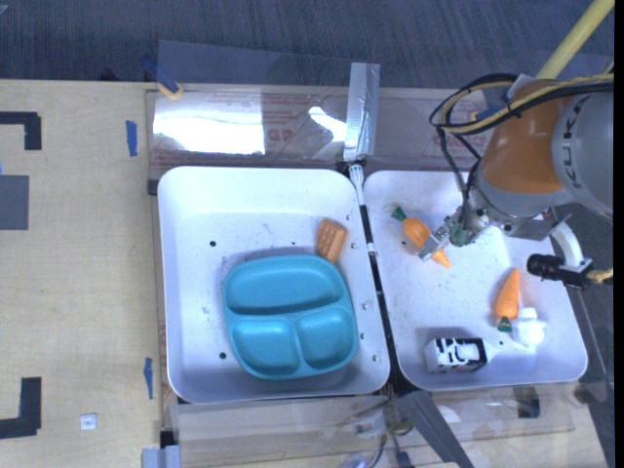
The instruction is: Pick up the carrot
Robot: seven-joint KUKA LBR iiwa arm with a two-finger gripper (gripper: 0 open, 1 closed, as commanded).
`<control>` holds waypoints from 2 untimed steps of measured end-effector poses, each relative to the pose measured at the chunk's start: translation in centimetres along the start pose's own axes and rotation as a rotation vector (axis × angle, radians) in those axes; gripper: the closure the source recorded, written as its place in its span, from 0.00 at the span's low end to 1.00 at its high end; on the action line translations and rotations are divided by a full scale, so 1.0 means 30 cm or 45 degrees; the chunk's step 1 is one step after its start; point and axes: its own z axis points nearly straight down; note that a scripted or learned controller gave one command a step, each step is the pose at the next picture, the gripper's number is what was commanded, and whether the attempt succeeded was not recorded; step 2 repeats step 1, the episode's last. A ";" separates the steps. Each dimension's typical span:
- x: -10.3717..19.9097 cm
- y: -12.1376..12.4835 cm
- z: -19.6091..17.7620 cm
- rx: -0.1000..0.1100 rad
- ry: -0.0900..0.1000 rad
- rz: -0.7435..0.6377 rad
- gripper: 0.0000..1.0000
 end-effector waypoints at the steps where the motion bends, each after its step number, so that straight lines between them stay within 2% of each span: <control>1: 0.138 0.277 -0.296 0.002 0.004 0.023 1.00; 2: 0.138 0.277 -0.296 0.002 0.004 0.023 1.00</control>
